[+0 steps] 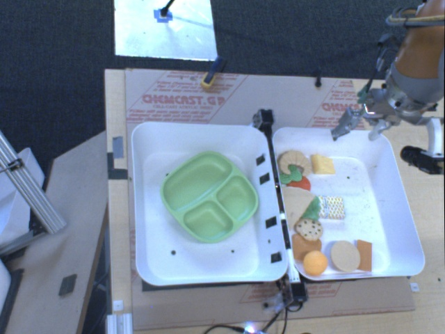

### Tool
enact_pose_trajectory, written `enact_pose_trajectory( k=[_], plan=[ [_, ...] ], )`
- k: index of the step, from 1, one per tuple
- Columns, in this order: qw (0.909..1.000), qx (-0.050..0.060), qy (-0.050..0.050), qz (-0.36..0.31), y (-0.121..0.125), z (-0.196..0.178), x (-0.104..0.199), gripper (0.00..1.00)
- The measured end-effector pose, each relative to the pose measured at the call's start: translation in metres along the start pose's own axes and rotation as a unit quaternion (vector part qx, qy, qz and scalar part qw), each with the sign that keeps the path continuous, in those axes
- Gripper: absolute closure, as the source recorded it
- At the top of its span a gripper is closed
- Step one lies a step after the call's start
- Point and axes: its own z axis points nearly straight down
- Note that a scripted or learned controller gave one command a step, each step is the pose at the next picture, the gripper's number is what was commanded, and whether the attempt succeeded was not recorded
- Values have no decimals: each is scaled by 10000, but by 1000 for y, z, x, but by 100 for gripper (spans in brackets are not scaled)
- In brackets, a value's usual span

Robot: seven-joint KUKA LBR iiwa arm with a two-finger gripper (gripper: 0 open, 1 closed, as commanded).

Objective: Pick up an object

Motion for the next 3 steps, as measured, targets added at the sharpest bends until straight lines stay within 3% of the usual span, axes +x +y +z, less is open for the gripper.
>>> enact_pose_trajectory(
  k=[1,3],
  plan=[
    [10000,-61,-6,-10,2,-9,1,0],
    [10000,-46,-7,-5,5,94,4,0]
  ],
)
